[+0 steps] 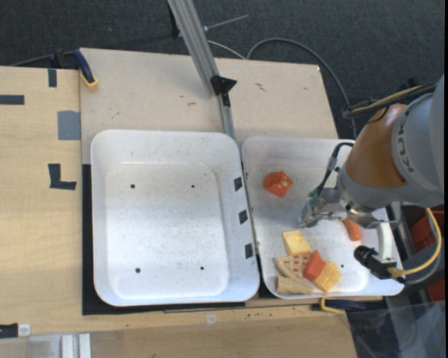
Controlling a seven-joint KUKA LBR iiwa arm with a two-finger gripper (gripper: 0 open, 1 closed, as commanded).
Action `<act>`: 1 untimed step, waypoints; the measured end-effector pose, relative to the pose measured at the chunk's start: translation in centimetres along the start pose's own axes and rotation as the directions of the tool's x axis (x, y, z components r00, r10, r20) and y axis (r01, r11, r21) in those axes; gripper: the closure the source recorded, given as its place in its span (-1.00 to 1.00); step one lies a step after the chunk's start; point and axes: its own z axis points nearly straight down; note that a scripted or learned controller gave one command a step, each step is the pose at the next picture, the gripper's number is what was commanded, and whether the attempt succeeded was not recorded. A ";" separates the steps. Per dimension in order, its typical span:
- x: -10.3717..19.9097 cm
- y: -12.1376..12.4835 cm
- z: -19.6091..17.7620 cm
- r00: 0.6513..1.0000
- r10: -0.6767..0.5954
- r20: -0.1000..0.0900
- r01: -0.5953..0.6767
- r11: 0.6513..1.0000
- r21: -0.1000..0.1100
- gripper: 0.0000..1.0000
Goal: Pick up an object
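Gripper (311,216) low in right bin (299,149), can't tell its state. Nearest: yellow block (296,242), prob. light, stiff; grab across flat sides.

smooth white plastic bins (164,144), wooden bench (22,222)

Dark grey carpet floor (343,13) along top, thin cables (299,47) trailing over it. Light wood bench (22,222) on left, grey and dark tape patches (69,124) stuck on it. Paler board (157,88) sits on bench under bins, blue-yellow clamp (84,67) at its top-left corner. Black mat (87,237) edges out below left bin. Slanted aluminium pole (198,39) comes down from top, black bracket (222,85) near its base. Light even, soft, no hard shadows.
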 end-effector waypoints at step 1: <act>-0.4 0.3 -6.2 1.000 0.000 0.002 0.000 1.000 -0.006 1.00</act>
